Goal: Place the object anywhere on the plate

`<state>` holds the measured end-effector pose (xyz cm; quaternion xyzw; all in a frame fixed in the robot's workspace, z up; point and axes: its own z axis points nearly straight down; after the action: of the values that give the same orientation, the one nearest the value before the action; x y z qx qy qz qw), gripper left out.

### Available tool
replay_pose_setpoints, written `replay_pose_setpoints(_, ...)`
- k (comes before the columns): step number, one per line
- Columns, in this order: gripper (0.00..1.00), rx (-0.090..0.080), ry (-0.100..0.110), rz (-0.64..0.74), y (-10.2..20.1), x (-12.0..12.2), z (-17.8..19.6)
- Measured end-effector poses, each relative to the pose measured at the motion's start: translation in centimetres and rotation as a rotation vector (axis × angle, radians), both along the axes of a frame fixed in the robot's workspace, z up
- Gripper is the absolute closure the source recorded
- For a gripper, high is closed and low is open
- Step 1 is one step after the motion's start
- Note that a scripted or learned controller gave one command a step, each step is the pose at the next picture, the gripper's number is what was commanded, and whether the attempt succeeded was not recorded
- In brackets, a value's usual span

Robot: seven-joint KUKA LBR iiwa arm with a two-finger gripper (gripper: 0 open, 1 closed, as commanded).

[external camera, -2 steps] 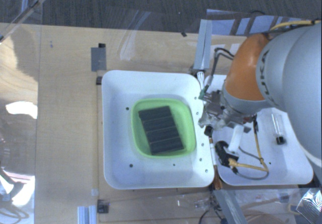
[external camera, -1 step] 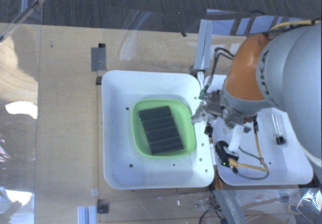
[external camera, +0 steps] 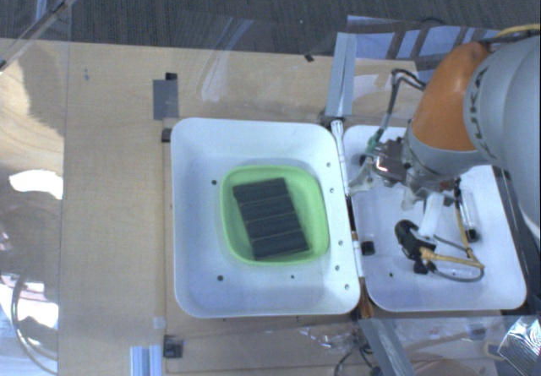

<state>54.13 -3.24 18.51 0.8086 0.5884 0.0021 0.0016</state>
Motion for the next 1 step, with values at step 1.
replay_pose_setpoints(1,0.00,-0.001,-0.001,-0.006,-4.54,-3.10,6.25)
